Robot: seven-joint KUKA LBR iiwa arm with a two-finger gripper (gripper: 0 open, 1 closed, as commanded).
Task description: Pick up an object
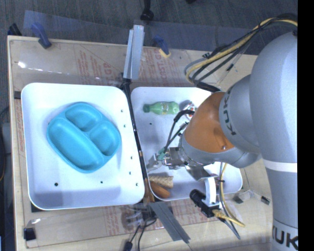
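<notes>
Camera view, looking down at a slant: a pale wooden tabletop under clear sheeting stands on dark grey carpet. The left white bin holds a blue three-compartment tray, tilted at its centre. The right white bin, touching it at 3 o'clock, holds a green bottle lying flat near its 12 o'clock rim and a tan, waffle-textured object at its 7 o'clock corner. The grey arm with its orange band enters from 3 o'clock; its tool sits low just above the tan object, and whether it is open or closed cannot be told.
</notes>
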